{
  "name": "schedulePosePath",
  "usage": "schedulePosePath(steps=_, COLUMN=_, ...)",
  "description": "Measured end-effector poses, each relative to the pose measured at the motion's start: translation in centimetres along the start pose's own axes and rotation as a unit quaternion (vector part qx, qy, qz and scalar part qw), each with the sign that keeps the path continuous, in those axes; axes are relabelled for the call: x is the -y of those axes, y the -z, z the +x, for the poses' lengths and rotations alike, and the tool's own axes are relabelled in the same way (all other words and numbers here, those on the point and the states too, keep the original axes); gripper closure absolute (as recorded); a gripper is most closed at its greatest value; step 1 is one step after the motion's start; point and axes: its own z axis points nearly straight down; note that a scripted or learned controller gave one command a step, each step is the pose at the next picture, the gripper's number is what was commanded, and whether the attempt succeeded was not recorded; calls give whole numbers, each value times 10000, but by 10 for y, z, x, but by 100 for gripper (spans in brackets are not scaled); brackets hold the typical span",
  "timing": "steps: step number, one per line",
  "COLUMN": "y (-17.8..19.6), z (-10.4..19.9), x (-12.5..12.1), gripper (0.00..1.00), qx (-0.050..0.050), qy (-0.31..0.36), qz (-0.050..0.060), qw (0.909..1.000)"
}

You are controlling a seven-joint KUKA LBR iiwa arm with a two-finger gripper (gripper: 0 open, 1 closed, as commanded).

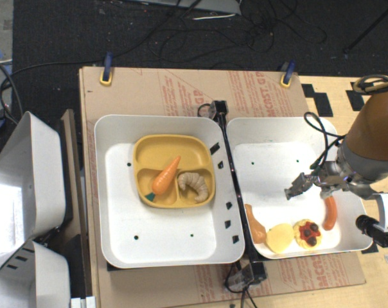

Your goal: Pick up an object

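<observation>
Food pieces sit nearest the camera, along the 6 o'clock edge of the right bin (271, 140): an orange-tan piece (254, 223) at its 7 o'clock corner, just beside the divider; a pale yellow disc (280, 237) next to it; then a small tart w/ red and dark topping (308, 233), touching or nearly touching the disc. A red-orange sausage (329, 212) lies at approx 4 o'clock in that bin, upright-ish, just beside the tart. Gripper (299, 187) hangs over the bin's middle, pointing toward 9 o'clock, near the sausage but apart from it; whether it's parted or closed I cannot tell, and nothing is visible in it. Arm (374, 140) comes in from 3 o'clock, grey w/ an orange-brown dome above the wrist. Left bin (117, 236) holds a yellow divided plate (175, 147) at its centre, shifted toward 12 o'clock: a carrot (166, 175) lies diagonally across the compartments, a pale shrimp (194, 185) in the 4 o'clock compartment, carrot and shrimp just beside each other. Both bins rest on a cardboard sheet (181, 92), w/ yellow clamps (106, 74) at the far 12 o'clock edge. Beyond that, dark floor w/ cables (149, 37).
</observation>
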Motion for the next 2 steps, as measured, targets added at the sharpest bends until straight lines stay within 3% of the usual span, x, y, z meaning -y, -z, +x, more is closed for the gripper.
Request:
schedulePosePath(steps=1, y=-45, z=1, x=6, gripper=0, qx=-2, qy=1, qz=-6, qw=10000)
schedulePosePath(steps=2, y=-32, z=1, x=5, gripper=100, qx=5, qy=-4, qz=-28, qw=10000)
